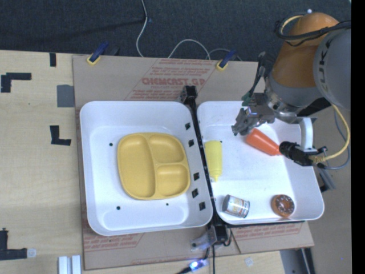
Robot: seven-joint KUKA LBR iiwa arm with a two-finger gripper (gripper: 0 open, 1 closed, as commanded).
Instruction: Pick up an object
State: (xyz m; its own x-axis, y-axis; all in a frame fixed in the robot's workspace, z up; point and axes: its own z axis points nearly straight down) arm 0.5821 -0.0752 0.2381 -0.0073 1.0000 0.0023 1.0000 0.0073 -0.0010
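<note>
on cardboard [165, 79], two white bins [94, 170] over dark carpet [68, 16].

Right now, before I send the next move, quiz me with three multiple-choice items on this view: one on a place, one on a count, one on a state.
1. Where does the yellow divided plate lie?
A. in the left bin
B. in the right bin
C. on the cardboard outside the bins

2. How many loose things lie in the right bin?
A. two
B. four
C. six

3. How does the small can lie?
A. upright on its base
B. on its side
C. stacked on the plate

Answers:
1. A, the plate sits in the middle of the left bin.
2. B, the yellow bottle, the orange carrot-like piece by the claw, the can and the brown doughnut-like ring.
3. B, its round end faces sideways.
</note>
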